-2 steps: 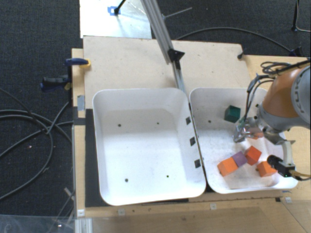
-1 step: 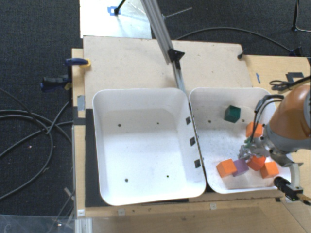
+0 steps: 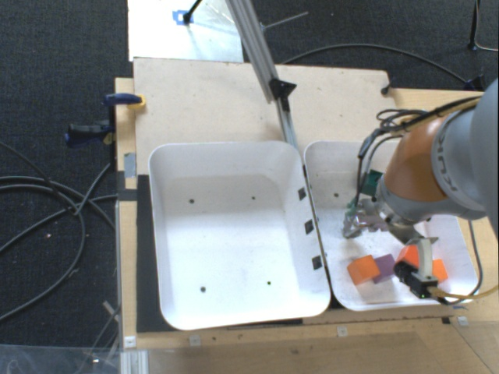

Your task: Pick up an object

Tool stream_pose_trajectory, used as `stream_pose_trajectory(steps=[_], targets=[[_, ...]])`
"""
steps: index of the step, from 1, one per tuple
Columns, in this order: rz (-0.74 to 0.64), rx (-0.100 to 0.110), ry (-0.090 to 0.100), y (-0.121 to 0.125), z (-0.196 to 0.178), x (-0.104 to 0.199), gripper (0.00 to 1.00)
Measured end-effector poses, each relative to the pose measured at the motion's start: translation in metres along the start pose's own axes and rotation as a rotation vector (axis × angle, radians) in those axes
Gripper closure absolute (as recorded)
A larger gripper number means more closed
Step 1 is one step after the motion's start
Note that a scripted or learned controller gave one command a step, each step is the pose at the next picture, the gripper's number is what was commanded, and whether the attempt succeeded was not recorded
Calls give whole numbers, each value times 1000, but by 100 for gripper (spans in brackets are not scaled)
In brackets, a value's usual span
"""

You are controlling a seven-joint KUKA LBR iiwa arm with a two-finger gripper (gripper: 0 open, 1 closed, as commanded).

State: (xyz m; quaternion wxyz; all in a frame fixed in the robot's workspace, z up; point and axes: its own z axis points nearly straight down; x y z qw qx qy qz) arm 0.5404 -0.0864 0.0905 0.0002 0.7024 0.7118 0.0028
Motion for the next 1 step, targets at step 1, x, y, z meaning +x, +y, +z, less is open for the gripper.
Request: stream_pose_trajectory(steps=[1], targets=[[7, -4, -4, -20, -104, 8, 100]])
